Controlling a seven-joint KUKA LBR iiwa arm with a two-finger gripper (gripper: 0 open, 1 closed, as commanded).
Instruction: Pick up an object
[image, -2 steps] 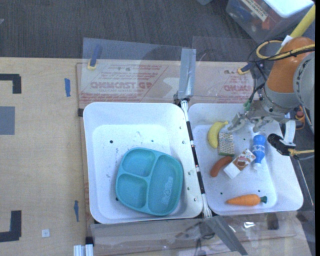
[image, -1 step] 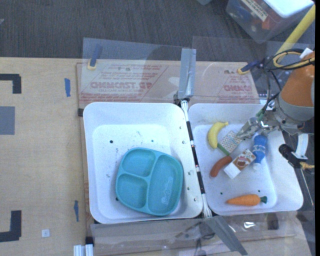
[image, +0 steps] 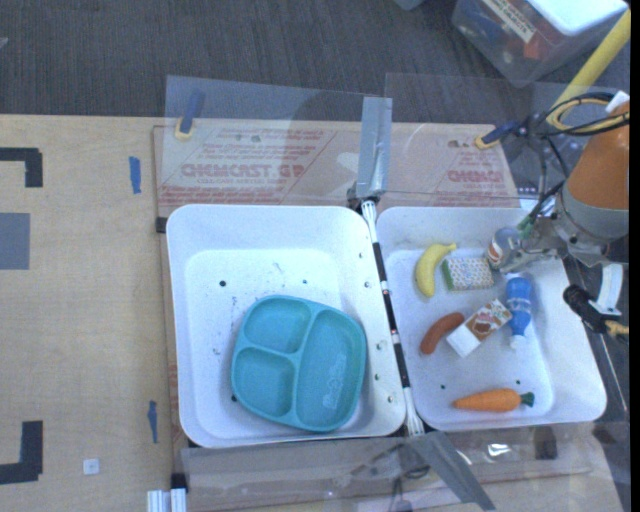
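The right bin (image: 585, 385) holds a yellow banana (image: 432, 267), a small green-speckled block (image: 468, 271), a brown sausage (image: 441, 333), a small red and white carton (image: 482, 325), a blue bottle (image: 518, 300) and an orange carrot (image: 490, 401). My gripper (image: 510, 249) hangs over the far right part of that bin, just above the blue bottle's top and right of the speckled block. The grey wrist and orange band (image: 605, 180) rise behind it. Nothing is visibly lifted off the bin floor.
The left bin (image: 185, 300) bears a teal divided plate (image: 298, 362). A clear plastic sheet (image: 270, 150) lies behind both bins. Cables and a yellow rod (image: 590, 70) sit at the far right. Bare wooden bench (image: 80, 300) stretches to the left.
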